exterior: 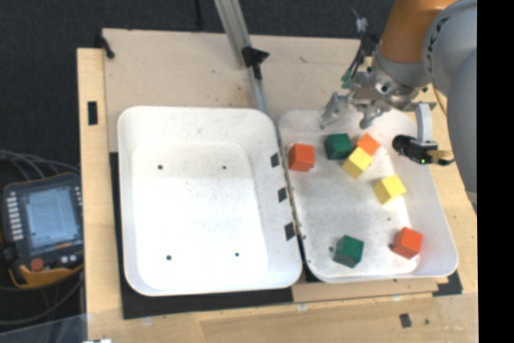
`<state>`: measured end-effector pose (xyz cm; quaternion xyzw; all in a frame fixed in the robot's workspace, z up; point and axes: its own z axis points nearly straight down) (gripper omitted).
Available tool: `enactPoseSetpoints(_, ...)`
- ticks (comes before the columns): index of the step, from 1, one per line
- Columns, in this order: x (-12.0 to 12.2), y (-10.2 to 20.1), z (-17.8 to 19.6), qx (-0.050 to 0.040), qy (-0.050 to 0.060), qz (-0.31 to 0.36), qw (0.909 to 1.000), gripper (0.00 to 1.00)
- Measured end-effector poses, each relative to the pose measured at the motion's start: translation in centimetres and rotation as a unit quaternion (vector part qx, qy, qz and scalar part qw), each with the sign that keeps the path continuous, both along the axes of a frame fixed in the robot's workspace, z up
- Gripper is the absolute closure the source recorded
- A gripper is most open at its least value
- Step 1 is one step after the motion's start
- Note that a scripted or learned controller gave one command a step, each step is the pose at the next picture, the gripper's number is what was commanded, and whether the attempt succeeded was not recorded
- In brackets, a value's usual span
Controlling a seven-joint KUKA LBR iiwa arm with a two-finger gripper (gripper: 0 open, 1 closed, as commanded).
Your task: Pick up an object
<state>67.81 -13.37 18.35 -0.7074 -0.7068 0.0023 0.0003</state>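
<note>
We see seven cubes. Just below the gripper (350, 114) sit a green cube (339, 146), an orange one (368, 144) and a yellow one (357, 162), clustered. Down-left lies another orange cube (301, 157); farther below, a yellow cube (389, 189), a green cube (348, 251), an orange-red cube (406, 242).

The arm (450, 20) is smooth grey with a glossy orange band (414, 8) just above the wrist, a dark metal flange with thin cables below it, and a gripper (350, 113) of two slim grey metal fingers.
</note>
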Motion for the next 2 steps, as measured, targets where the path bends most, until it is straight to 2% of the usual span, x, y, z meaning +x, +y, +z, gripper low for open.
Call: enactPoseSetpoints(2, 0.1, 0.4, -8.8, 0.0001, -0.001, 0.002, 1.0000, 0.00)
